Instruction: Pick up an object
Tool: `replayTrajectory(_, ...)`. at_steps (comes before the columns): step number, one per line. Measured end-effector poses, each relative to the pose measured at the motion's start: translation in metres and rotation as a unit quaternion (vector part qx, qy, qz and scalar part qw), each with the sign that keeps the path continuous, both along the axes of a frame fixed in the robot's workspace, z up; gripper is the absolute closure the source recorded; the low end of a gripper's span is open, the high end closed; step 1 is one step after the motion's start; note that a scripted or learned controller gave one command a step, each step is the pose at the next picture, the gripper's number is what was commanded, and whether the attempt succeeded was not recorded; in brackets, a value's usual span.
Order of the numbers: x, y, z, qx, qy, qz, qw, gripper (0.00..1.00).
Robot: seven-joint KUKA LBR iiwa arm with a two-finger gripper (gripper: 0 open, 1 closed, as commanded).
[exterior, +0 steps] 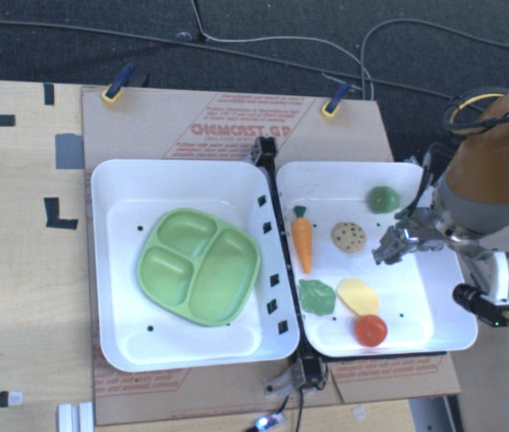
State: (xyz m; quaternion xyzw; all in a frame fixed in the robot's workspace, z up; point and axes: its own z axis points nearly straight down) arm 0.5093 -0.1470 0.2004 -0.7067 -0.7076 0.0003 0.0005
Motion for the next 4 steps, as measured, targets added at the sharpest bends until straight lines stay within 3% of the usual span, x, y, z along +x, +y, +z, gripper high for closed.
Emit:
replayTrajectory(2, 0.017, 0.106, 0.024, 0.0007, 0.0, 0.003, 1.0, 1.0)
replayTrajectory(4, 0.034, 0.219, 0.009, 0.0004, 0.0, 0.003, 1.0, 1.0)
